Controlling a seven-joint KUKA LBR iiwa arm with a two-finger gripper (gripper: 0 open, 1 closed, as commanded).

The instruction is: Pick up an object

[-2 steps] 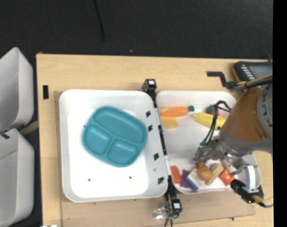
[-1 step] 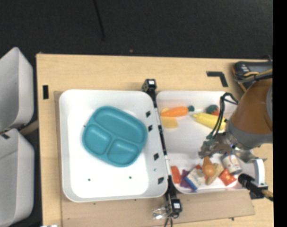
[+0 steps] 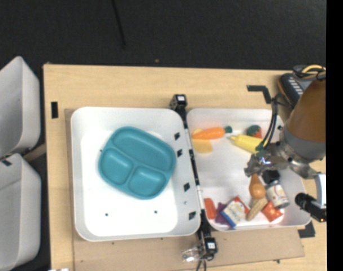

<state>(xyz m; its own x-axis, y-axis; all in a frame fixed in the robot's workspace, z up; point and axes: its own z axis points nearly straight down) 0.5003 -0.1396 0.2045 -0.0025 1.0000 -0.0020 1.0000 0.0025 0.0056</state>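
Toy food pile [image 3: 244,205] in right bin [image 3: 216,171] — labels unreadable, hand [image 3: 261,171] above it, grip state unclear, teal plate [image 3: 137,162] left.

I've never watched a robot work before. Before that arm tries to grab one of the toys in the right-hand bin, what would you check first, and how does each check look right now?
1. Gripper over the right bin: ok.
2. Something within reach: ok, a brown toy lies just below it.
3. Fingers open for a grab: cannot tell.
4. Target apart from its neighbours: not ok, a small can and a snack packet crowd it.
5. Toy carrot and yellow toy clear of the arm: ok.
6. Teal divided plate out of the way in the left bin: ok.
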